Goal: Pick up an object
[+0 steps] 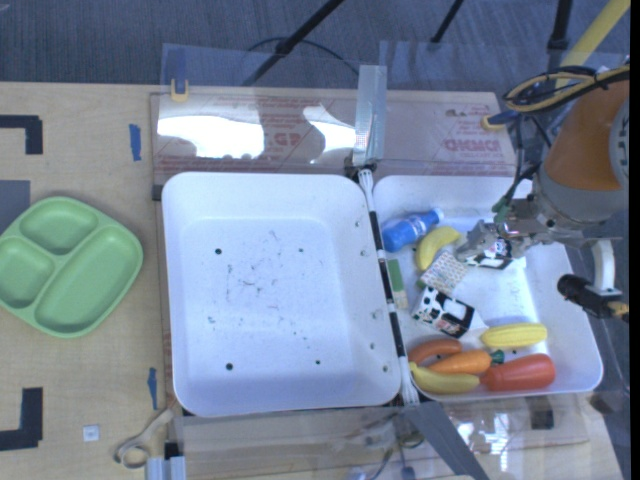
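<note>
Apparently I have the two-finger gripper (487,242) low over the right white bin (570,313), beside a curved yellow plastic banana (436,245) and blue bottle (408,229); whether it grasps anything, I cannot tell.

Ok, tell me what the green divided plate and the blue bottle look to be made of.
Green divided plate: likely molded plastic, matte to satin; uniform colour, soft rounded compartment edges, only faint sheen.
Blue bottle: probably plastic, slightly glossy; a light highlight shows along its body. It is too small to be sure.
</note>
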Robot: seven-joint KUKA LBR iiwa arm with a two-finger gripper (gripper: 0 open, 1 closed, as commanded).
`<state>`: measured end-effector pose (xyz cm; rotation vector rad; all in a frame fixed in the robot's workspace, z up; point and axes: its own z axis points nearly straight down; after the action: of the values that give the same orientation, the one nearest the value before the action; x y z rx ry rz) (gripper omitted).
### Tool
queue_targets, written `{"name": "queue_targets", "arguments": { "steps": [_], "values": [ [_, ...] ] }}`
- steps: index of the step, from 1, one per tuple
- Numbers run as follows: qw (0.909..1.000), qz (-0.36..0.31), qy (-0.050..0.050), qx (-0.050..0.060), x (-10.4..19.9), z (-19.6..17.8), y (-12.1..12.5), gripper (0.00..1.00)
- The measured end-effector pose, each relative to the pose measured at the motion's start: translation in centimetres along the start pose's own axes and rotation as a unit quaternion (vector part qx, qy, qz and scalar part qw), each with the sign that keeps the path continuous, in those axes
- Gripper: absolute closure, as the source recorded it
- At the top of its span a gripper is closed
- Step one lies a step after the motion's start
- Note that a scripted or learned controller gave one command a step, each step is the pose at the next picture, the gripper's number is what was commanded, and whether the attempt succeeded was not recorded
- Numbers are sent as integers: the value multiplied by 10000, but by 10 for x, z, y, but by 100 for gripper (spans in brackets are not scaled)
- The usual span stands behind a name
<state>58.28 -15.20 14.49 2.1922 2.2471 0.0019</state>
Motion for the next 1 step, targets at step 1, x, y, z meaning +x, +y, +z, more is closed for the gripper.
{"name": "queue_targets", "arguments": {
  "steps": [1],
  "values": [
    [9999,-25,52,-100,-40,46,39,0]
  ]
}}
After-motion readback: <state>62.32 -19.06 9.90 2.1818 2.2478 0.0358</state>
